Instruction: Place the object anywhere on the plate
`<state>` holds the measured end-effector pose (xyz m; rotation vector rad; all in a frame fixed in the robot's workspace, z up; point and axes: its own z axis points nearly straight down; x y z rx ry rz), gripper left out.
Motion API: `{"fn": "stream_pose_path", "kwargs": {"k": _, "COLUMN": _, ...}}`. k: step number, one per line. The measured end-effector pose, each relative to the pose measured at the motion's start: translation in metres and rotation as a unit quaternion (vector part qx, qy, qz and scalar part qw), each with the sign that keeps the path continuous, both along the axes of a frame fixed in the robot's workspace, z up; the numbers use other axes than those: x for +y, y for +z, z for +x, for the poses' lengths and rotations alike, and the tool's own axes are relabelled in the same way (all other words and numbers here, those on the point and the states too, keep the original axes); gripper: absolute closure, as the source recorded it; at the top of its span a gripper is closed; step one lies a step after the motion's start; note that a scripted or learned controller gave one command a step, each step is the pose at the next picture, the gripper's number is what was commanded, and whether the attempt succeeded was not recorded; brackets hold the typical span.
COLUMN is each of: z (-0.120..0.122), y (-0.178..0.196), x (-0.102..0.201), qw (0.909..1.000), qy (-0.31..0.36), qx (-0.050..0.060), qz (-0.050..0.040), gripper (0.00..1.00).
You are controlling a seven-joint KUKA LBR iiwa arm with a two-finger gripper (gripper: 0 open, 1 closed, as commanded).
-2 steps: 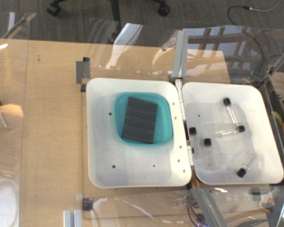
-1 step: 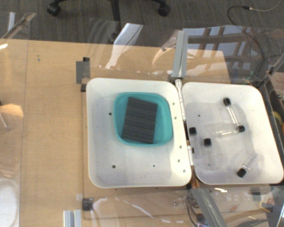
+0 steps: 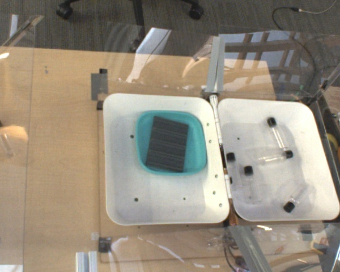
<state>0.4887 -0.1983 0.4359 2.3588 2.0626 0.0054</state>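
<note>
I see the dark block lying flat on the teal plate, left bin. Placing looks done; nothing left but to confirm. Jaws: can't tell.

Along the view's right edge, just beside the right bin, is a dark piece of hardware with a yellowish strip. It is cut off by the frame, so I cannot tell whether it belongs to the arm. Thin dark cables run down toward it from above.
</note>
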Motion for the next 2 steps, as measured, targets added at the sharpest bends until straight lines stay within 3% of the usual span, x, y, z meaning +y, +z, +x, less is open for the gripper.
{"fn": "stream_pose_path", "kwargs": {"k": 1, "z": -0.0006, "y": 0.0007, "x": -0.0034, "qw": 0.9981, "qy": -0.062, "qx": -0.001, "qz": 0.0004, "gripper": 0.0}}
{"fn": "stream_pose_path", "kwargs": {"k": 2, "z": 0.0003, "y": 0.0005, "x": 0.0023, "qw": 0.9973, "qy": -0.074, "qx": -0.001, "qz": 0.0006, "gripper": 0.0}}
